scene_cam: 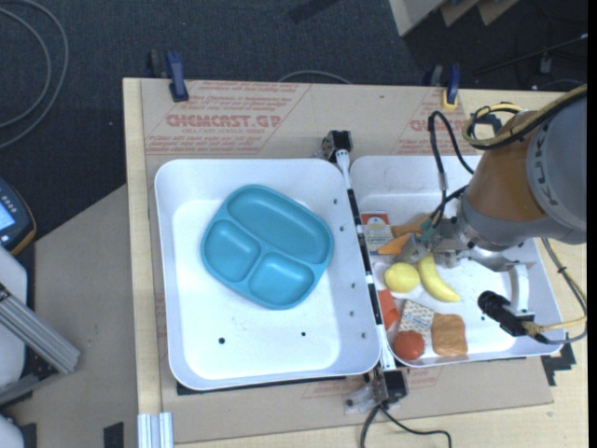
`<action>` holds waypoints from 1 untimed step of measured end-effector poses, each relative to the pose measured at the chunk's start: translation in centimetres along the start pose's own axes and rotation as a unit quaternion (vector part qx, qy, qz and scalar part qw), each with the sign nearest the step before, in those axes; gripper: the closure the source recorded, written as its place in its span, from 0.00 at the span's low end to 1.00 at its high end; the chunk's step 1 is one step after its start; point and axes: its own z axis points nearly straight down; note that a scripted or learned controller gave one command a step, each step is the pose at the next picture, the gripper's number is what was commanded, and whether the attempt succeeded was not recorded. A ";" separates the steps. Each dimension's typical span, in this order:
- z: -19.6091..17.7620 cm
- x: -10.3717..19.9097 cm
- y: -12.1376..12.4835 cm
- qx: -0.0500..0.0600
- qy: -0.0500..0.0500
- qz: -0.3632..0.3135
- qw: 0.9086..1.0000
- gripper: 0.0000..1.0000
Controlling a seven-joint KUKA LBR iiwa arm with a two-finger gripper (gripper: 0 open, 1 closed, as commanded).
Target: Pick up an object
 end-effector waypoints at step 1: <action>-1.0 0.0 0.1 -0.001 0.000 0.000 1.000 1.00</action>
